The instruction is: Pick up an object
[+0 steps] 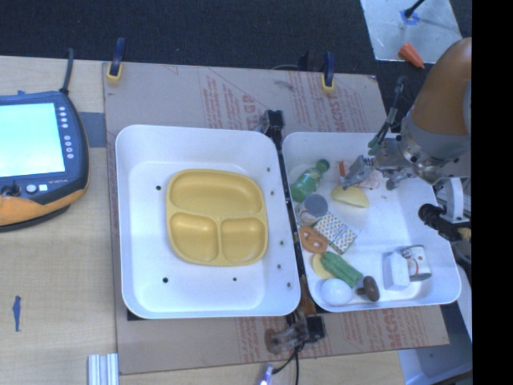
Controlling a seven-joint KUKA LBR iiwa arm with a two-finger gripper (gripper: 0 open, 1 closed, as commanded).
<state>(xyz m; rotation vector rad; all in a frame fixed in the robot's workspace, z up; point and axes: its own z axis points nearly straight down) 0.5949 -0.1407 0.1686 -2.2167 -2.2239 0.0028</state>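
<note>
Left bin [136, 215]: yellow divided plate [216, 215] at its centre. Right bin [437, 291], adjoining: gripper [357, 176] above a pale yellow piece [351, 196] (finger spacing indiscernible); green bottle [307, 180] nearer the left bin; green cylinder [342, 268] toward the front.

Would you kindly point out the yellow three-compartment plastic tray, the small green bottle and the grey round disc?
Yellow three-compartment plastic tray [216, 215]: camera view, on the ridge where its compartments meet.
Small green bottle [306, 183]: camera view, mid-body.
Grey round disc [316, 205]: camera view, centre of its top face.
</note>
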